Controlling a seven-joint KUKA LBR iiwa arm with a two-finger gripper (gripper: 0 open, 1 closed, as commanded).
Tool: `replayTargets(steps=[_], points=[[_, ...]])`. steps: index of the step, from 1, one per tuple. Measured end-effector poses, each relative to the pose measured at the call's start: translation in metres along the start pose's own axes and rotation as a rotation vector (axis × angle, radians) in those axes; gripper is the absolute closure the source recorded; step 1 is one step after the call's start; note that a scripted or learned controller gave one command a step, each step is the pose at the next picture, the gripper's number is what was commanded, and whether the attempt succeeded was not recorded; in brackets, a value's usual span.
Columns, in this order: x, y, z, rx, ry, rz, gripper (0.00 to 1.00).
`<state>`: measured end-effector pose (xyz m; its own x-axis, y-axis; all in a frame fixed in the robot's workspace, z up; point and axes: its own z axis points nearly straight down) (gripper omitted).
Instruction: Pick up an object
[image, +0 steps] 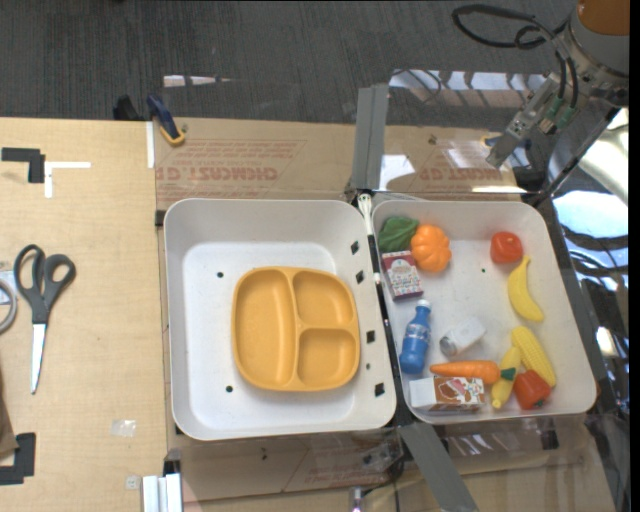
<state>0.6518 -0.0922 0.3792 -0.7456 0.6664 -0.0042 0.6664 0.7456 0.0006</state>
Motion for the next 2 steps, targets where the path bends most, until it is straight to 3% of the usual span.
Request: replayTargets(steps=[1, 2], points=[[-0.046, -0.095, -0.058, 0.0, 0.0, -0.031, 1.0], [-0.002, -0.173, -0.113, 0.0, 0.0, -0.245, 1.0]])
